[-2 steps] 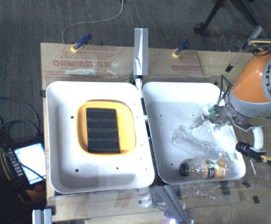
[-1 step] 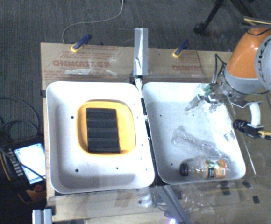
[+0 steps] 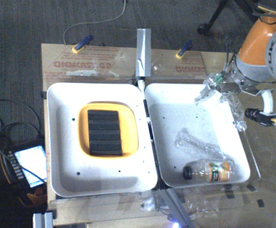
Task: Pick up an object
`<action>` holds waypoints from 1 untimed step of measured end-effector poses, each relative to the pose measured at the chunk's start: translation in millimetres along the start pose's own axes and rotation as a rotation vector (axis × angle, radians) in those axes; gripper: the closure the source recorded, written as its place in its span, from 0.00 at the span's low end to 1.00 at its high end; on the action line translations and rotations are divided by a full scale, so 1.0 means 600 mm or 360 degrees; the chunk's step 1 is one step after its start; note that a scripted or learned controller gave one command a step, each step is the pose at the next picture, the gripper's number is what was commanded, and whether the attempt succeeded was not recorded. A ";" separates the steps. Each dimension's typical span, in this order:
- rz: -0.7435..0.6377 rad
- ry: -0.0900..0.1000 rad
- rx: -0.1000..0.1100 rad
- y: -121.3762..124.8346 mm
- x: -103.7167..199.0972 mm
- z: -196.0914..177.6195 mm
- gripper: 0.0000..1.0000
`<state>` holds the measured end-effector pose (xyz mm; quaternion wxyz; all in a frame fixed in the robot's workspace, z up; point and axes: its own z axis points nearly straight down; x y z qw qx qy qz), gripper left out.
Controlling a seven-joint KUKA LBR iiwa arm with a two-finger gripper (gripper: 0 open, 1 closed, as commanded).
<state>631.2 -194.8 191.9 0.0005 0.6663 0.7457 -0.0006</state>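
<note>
Dark grey carpet surrounds a brown bench that carries two shallow white plastic bins side by side, with thin cables trailing over the floor at the left and top and the black legs of a chair base at the upper right. A small lit tablet-like screen lies on the floor left of the bench. Two blue-and-yellow clamps grip the bench's far edge, and an upright grey metal post stands at the far end of the seam between the bins.

In the left bin lies a yellow rounded-square tray with a black ribbed rectangular insert, roughly central and flat on the floor.

In the right bin a clear plastic bottle with a black cap and an orange-green label lies on its side along the near wall, cap pointing left. Just beyond it, near or touching, lies a crumpled clear plastic piece, hard to make out against the white.

From the right, the grey arm with its orange band reaches over the right bin's far right corner. The gripper hangs there, well apart from the bottle, with nothing seen between its fingers; whether they are spread or closed I cannot tell. A black-and-orange fitting juts beside the wrist.
</note>
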 end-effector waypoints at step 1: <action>0.0000 -0.0007 0.0003 0.000 0.000 -0.015 1.00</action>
